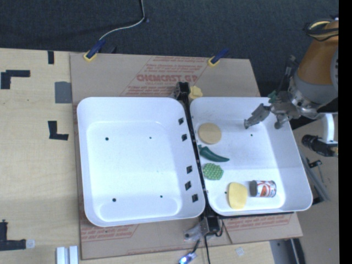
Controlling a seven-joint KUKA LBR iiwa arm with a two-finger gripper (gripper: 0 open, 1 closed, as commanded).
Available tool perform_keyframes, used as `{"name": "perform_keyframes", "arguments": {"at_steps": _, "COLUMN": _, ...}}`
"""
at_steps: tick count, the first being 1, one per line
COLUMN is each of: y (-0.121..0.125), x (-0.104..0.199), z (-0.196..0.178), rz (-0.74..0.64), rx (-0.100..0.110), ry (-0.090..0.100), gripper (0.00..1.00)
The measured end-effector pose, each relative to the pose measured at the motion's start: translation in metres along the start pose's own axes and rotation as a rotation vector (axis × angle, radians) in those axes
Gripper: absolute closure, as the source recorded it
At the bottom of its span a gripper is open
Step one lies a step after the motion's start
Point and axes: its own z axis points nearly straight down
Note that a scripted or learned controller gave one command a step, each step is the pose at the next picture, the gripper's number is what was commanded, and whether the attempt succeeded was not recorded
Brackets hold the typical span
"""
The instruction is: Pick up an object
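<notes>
Dark carpet lies behind the pale wooden bench.

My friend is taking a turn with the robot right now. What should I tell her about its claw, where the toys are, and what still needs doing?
Gripper: open, holding nothing, over the upper right part of the right white bin.

Things, all in the right bin: round tan disc near the divider; dark green pepper-shaped toy just below it; green bumpy round toy below that; yellow rounded block near the front edge; small red and white can lying on its side right of the block.

Done: nothing picked up yet.

Left: lower onto one item, close on it, lift.
</notes>
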Motion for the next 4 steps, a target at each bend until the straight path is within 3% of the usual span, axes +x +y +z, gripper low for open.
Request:
{"name": "perform_keyframes", "arguments": {"at_steps": 1, "y": -0.101, "x": 0.015, "z": -0.343, "rz": 0.0, "rx": -0.019, "ry": -0.005, "gripper": 0.0}}
{"name": "perform_keyframes", "arguments": {"at_steps": 2, "y": -0.099, "x": 0.016, "z": -0.343, "rz": 0.0, "rx": -0.003, "ry": -0.003, "gripper": 1.0}}
{"name": "perform_keyframes", "arguments": {"at_steps": 3, "y": -0.122, "x": 0.05, "z": -0.129, "rz": 0.0, "rx": 0.016, "ry": 0.004, "gripper": 1.0}}
{"name": "perform_keyframes", "arguments": {"at_steps": 4, "y": -0.118, "x": 0.066, "z": -0.248, "rz": -0.003, "rx": -0.014, "ry": -0.002, "gripper": 1.0}}
